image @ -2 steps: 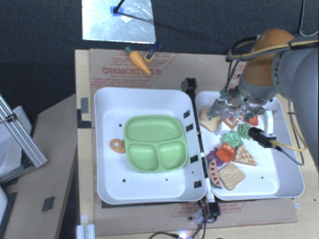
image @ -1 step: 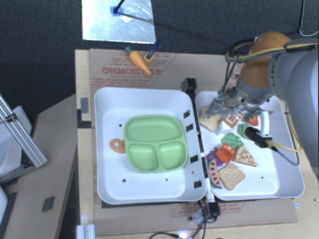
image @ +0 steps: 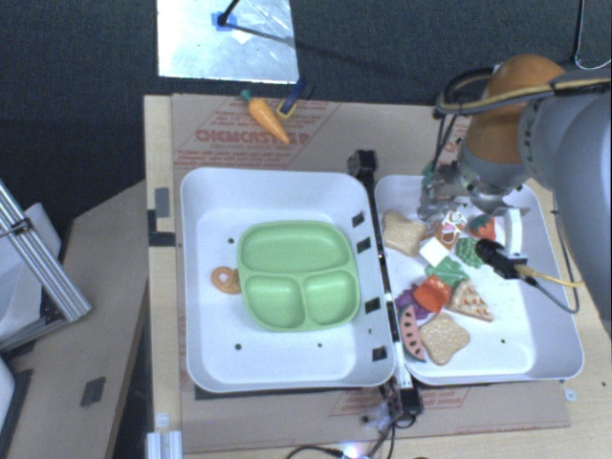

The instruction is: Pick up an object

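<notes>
Orange and grey, the arm (image: 535,132) reaches in from the right, and the gripper (image: 449,204) hangs low over the far part of the right bin (image: 550,352). Whether it is open or closed I cannot tell, because the wrist hides that part.

The toy foods lie close together in this bin. Just under the gripper are a small red and white piece (image: 449,228) and a white block (image: 435,251); left of them is a bread slice (image: 404,232).

To do this step well, I think the gripper should come straight down on one piece only, with its closing line across the short side of that piece.

The bread slice has its long axis from far-left to near-right. The left bin (image: 206,352) holds a green tray (image: 296,275) and a small pretzel (image: 226,280).
</notes>
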`<state>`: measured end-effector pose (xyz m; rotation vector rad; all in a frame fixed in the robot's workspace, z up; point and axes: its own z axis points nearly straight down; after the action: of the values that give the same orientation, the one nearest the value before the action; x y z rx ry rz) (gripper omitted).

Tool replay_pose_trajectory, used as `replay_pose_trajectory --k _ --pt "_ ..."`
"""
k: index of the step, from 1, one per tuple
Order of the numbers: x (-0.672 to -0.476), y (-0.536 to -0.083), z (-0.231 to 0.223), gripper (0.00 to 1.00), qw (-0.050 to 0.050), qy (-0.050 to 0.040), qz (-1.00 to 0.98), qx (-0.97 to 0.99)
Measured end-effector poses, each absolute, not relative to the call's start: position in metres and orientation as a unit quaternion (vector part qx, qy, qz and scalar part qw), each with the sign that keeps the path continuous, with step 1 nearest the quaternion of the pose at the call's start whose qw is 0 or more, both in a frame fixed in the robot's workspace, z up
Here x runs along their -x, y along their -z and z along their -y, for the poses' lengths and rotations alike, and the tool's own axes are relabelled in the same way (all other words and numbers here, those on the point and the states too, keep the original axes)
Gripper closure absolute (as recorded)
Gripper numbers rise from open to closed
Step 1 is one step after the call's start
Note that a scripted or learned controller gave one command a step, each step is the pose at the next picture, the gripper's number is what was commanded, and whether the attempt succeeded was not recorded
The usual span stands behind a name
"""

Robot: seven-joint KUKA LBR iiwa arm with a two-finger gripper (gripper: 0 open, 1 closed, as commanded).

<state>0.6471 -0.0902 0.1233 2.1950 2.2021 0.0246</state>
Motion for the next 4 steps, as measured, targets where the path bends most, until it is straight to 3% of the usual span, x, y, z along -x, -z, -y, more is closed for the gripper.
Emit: replay_pose_trajectory --k 1,2,4 --pt "-0.643 -0.186 0.088 1.0 0.003 -0.0024 -0.709 -0.705" --pt "-0.645 -0.228 0.088 1.0 0.002 -0.002 -0.709 -0.705" --pt "-0.563 -0.233 0.03 1.0 -0.001 -0.0003 -0.71 -0.704"
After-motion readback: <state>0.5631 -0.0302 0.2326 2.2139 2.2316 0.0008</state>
